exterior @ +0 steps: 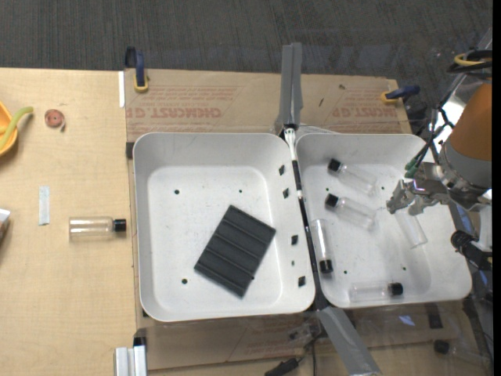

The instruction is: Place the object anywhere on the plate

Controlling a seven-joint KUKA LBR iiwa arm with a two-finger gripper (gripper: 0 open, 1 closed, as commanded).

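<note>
The end effector (401, 198) hangs over the right bin (438, 288) near its right edge, and whether it is apart or together cannot be told. Clear vials lie in that bin: one (351, 175) near the back, one (348, 210) mid-bin, one (321, 247) along the left wall, one (374, 291) by the front edge. The dark plate (235, 251) (ribbed, tilted) lies in the left bin (156, 233).
</note>
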